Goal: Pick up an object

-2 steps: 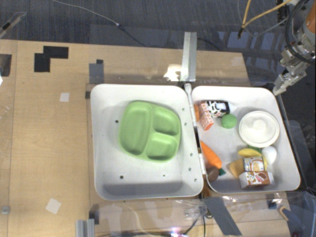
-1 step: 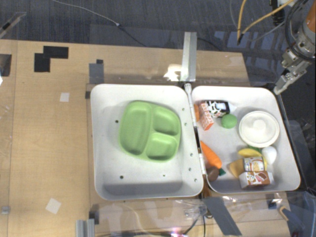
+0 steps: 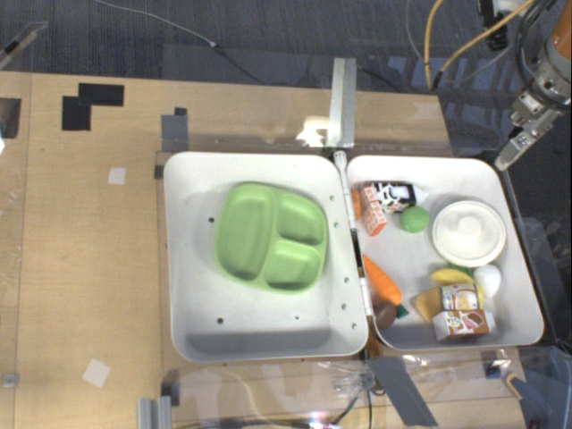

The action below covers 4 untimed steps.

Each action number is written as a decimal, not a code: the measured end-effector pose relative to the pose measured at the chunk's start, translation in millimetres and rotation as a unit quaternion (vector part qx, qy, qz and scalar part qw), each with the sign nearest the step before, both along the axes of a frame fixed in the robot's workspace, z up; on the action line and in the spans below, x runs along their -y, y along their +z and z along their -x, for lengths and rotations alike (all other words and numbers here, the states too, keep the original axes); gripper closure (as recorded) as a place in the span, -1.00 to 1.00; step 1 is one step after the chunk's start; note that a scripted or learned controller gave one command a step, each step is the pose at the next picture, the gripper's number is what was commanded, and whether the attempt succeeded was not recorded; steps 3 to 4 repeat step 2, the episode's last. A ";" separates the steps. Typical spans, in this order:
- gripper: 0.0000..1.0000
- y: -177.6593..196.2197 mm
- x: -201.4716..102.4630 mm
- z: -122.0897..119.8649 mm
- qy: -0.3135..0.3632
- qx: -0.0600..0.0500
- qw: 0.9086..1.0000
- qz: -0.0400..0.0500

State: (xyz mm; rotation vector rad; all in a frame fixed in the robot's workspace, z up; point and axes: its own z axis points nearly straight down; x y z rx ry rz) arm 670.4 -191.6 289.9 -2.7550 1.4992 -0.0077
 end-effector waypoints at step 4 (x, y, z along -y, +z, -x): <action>1.00 -10.3 6.0 0.2 0.187 0.000 0.982 0.002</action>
